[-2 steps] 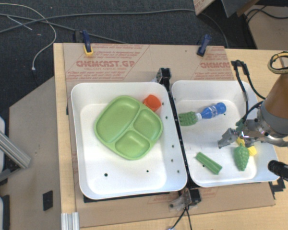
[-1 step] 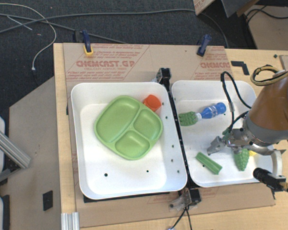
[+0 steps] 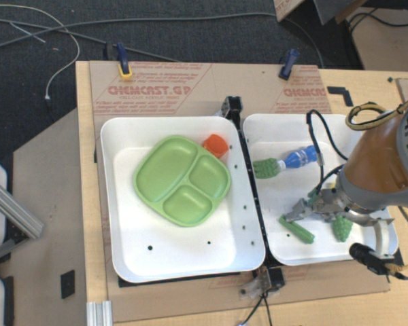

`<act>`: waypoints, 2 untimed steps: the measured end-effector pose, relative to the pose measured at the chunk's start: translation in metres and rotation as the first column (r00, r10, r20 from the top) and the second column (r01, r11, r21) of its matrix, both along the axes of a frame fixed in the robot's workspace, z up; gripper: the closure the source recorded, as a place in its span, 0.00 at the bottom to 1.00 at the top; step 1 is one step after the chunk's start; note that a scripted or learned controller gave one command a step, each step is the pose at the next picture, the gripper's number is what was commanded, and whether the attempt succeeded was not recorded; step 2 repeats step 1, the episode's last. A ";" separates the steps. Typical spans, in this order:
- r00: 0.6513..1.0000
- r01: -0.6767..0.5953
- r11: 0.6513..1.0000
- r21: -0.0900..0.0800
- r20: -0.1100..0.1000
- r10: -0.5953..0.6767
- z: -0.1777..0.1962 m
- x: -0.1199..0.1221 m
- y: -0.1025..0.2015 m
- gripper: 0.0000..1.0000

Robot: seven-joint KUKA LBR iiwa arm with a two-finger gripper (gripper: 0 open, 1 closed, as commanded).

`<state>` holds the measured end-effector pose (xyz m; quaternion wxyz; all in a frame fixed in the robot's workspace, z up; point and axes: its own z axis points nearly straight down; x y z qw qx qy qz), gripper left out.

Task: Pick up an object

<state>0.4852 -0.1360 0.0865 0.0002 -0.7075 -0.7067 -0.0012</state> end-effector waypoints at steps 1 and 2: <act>1.000 0.001 1.000 -0.001 0.006 -0.001 0.012 0.002 0.000 1.00; 1.000 0.001 1.000 -0.001 0.006 -0.001 0.012 0.002 0.000 1.00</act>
